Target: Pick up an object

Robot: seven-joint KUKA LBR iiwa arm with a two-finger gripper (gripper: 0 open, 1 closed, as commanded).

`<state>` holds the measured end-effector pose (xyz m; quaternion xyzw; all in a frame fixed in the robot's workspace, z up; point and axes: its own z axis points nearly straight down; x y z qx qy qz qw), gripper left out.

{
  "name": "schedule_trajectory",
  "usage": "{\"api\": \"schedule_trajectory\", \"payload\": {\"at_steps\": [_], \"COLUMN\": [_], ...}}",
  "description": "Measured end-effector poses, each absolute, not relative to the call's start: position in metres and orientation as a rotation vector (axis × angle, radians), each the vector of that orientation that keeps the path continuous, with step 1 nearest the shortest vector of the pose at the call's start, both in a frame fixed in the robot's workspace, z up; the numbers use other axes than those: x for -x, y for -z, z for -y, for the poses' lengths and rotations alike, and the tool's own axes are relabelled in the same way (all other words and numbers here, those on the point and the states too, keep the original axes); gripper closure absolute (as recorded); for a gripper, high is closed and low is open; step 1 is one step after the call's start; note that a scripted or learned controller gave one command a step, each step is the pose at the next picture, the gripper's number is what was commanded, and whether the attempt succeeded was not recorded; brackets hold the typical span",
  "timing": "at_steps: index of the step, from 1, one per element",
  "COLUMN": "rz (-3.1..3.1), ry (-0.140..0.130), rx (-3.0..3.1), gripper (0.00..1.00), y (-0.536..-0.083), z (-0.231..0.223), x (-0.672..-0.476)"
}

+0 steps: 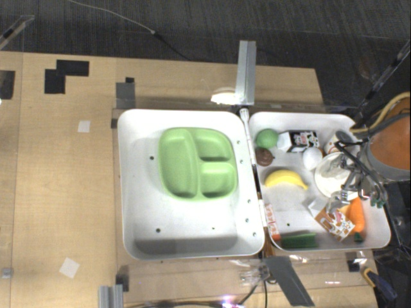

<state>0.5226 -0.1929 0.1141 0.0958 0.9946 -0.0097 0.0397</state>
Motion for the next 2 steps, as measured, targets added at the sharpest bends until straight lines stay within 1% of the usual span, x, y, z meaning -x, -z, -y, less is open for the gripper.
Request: {"api": "schedule_trajectory", "payload": {"at_steps": [1, 2], "rz": [-2.998, -2.994], "ry": [0.005, 0.009], "rx": [-0.637, -0.651], "gripper": [0.0, 0.0], "y": [-0.1135, -0.1135], "z": [0.1905, 0.1889], "x": [-0.5112, -0.5103]}}
